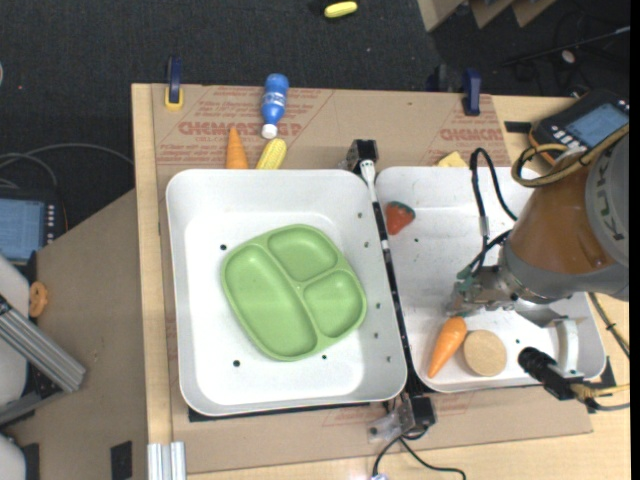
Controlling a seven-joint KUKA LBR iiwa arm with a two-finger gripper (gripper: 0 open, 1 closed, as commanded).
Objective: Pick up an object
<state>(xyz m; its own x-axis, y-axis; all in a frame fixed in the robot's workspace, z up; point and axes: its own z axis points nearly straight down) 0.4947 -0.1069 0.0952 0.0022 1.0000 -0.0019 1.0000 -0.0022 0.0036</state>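
where the bench board (330, 118) shows, red "chemcraft"-like print repeats.

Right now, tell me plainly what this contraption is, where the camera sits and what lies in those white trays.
One camera looks down at a slant on a bench. The grey and orange shape is a robot arm reaching in from the right. Its claw hangs low over the right bin, just above a toy carrot and a round tan piece. A strawberry lies further back. The left bin holds a green divided plate. I cannot see anything gripped.
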